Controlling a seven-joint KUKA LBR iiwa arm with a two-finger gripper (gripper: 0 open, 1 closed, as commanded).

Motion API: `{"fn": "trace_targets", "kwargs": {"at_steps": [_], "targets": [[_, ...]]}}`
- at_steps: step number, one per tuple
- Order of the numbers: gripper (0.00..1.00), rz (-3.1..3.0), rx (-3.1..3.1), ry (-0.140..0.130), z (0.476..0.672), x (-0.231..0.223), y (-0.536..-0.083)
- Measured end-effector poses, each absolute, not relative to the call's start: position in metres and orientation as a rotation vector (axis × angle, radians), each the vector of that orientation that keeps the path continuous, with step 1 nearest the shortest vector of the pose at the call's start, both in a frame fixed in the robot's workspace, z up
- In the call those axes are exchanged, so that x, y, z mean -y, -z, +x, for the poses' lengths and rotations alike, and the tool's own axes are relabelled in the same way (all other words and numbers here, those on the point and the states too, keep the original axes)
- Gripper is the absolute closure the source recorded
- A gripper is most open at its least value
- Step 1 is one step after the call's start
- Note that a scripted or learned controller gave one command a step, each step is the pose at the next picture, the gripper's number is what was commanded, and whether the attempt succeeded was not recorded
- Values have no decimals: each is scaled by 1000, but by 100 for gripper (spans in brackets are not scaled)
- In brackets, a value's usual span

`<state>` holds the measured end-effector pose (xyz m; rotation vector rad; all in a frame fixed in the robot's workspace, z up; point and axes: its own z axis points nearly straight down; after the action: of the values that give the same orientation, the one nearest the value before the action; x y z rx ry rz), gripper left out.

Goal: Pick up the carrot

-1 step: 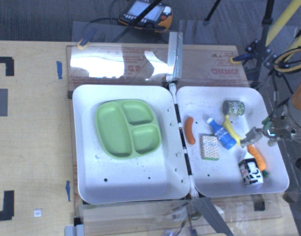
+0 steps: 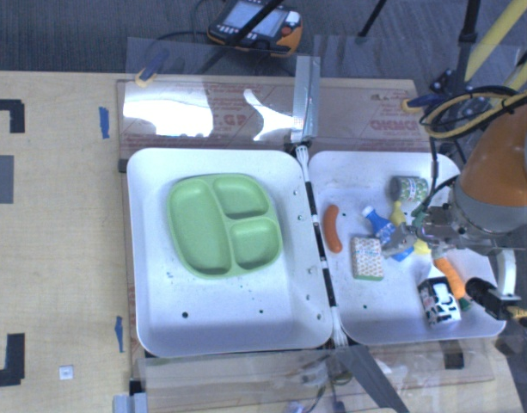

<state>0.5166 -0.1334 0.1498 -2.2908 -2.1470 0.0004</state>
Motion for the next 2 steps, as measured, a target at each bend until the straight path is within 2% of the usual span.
{"fn": "trace_targets", "kwargs": {"at_steps": [1,2], "targets": [[0,-2217,2229,0,481,212,-190],[0,-2519,1879,0,480,179,-265]]}}
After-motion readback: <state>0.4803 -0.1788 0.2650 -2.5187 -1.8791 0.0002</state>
